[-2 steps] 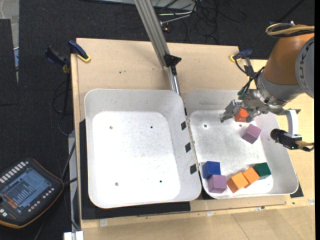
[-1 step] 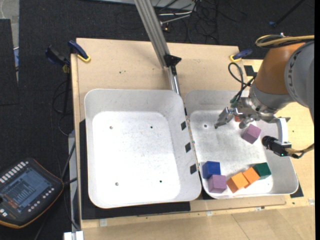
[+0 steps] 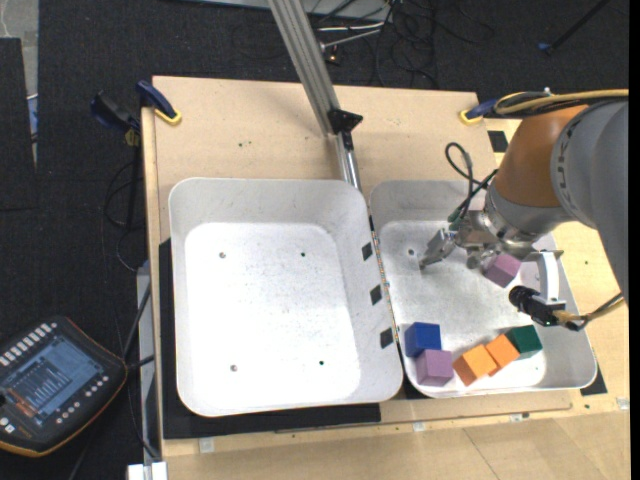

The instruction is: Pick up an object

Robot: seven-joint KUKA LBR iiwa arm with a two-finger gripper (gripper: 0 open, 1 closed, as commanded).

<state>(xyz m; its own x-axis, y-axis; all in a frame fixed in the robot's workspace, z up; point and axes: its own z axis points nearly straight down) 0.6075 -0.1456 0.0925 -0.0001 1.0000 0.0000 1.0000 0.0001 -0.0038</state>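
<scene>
The gripper (image 3: 440,253) hangs low over the right bin (image 3: 400,213), reaching in from the right, and whether its fingers are spread or pressed together cannot be told. A lilac block (image 3: 501,268) lies just beside it, likely the target, while blue (image 3: 423,337), purple (image 3: 434,366), orange (image 3: 483,359) and green (image 3: 523,342) blocks cluster along the bin's near wall.
</scene>
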